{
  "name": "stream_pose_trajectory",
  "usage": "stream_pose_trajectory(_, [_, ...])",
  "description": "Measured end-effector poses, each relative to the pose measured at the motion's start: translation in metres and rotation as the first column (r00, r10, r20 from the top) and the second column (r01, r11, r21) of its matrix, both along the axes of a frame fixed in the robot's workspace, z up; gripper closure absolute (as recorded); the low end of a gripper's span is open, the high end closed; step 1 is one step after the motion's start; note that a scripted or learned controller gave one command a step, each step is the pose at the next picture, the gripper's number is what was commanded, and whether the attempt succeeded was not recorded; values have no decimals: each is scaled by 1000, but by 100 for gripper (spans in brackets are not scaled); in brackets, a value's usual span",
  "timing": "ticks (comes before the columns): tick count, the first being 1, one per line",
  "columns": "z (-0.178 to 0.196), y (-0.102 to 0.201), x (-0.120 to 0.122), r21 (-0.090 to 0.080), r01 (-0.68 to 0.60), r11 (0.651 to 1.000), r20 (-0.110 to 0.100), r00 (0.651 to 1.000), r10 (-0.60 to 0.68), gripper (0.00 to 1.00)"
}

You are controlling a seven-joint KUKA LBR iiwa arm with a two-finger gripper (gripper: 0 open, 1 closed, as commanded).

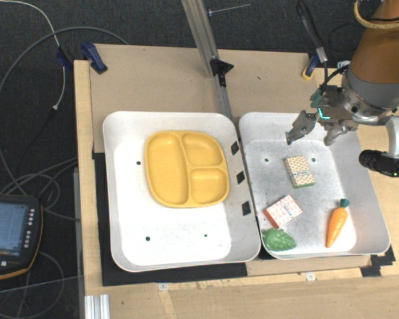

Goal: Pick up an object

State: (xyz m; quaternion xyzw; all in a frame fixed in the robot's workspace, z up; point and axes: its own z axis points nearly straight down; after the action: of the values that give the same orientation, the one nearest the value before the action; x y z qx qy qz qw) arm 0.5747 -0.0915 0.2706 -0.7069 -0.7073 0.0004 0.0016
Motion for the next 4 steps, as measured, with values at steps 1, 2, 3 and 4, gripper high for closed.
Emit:
stream_pose_trajectory(1, [-63, -3, -1, 0, 1, 1000, -6, 1000, -1, 0])
stream_pose_trajectory(2, [-121, -12, -5, 0, 2, 1000, -6, 1000, -2, 0])
stream_pose_trajectory(3, [-170, -12, -3, -3, 0, 1000, 5, 1000, 0, 0])
stream_pose_trajectory(4, [-155, -11, -1, -2, 0, 1000, 12, 1000, 0, 100])
